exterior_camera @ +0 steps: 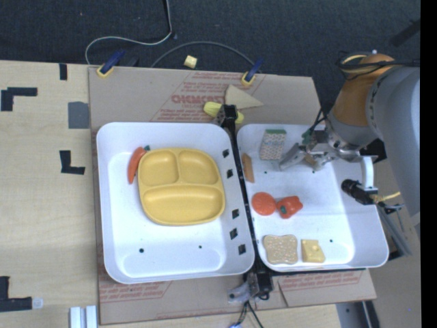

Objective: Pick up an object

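Starting nearest the camera in the right bin [365, 248]: bread slice [280, 248] and cheese wedge [313, 251] side by side at the front edge. Mid-bin, tomato [263, 203] touching red pepper [289, 206]. Further back, gripper [295, 157] low over bin floor, just beside the speckled block [273, 144]; finger state — cannot tell. Left bin [116, 183]: yellow divided plate [181, 185], carrot [135, 164] against its left rim.

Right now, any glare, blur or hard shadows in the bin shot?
Camera view: even, soft lighting, with faint shadows under the yellow divided plate and the tomato; right bin floor is bright but not blown out; gripper looks slightly soft; small items are low-resolution.
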Controlling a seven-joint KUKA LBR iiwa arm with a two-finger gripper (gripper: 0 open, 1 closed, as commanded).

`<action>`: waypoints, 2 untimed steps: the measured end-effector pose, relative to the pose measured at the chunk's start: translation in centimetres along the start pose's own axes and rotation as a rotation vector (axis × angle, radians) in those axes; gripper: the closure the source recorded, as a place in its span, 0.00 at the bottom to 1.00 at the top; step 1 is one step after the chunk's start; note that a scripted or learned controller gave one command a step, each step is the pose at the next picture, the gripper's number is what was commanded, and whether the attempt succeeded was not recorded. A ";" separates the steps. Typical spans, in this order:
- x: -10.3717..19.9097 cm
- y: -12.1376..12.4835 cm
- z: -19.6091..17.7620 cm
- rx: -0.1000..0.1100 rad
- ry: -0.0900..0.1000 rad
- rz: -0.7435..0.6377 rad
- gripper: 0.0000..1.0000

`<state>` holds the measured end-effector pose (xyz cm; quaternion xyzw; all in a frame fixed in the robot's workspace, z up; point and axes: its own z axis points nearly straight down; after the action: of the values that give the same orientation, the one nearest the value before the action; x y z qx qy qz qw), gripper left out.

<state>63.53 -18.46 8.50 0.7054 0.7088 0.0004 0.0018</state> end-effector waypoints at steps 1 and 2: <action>-3.8 3.4 0.0 0.007 0.008 0.003 0.00; 0.9 -5.0 -0.3 -0.001 -0.001 0.004 0.00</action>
<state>58.48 -17.56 8.77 0.7068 0.7074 0.0006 0.0025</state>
